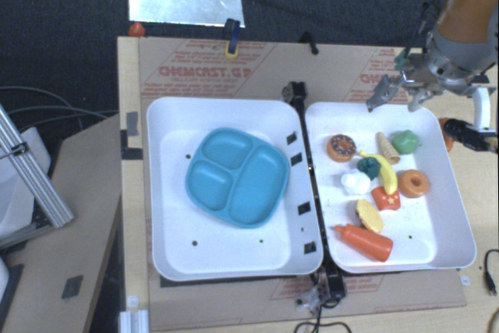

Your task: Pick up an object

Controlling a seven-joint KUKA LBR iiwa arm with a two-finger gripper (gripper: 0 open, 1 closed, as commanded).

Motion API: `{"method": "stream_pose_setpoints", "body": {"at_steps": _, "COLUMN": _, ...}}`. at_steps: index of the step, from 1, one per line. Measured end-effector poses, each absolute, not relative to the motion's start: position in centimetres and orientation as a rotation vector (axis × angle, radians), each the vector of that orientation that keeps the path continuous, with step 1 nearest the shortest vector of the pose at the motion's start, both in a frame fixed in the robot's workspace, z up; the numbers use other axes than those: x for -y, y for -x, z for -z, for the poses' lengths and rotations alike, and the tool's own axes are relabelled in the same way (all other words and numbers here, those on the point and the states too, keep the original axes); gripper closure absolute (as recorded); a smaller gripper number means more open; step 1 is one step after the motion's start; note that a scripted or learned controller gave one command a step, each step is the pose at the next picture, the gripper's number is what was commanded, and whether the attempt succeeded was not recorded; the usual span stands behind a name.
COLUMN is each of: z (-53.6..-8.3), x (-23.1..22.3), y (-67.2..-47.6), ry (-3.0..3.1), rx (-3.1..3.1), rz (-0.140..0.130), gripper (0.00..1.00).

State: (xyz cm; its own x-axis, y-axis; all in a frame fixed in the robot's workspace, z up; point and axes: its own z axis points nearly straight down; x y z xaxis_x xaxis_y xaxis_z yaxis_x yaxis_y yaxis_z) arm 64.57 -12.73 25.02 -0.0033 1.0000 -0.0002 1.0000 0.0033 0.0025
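Lying in the left shallow white bin [168, 168]: a blue sectioned plastic plate [237, 176]. Scattered across the right white bin [452, 199]: chocolate-frosted toy doughnut [341, 147], orange ketchup bottle [363, 241], yellow banana [386, 172], green leafy toy [405, 141], glazed orange doughnut [412, 183]. Hovering over the far right rim, fingers parted, gripping nothing: the grey two-finger gripper [402, 95].

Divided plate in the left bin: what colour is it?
Light blue, plain with no pattern. The divided plate shows best in the camera view.

The bench [234, 66] bears the left bin [168, 168] and right bin [444, 199] side by side.
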Motion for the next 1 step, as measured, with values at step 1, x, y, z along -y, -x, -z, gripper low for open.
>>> {"method": "stream_pose_setpoints", "body": {"at_steps": 1, "z": -10.60, "x": 15.82, "y": -63.15, "ry": -2.203, "rx": -2.218, "rz": -0.019, "gripper": 0.00}}
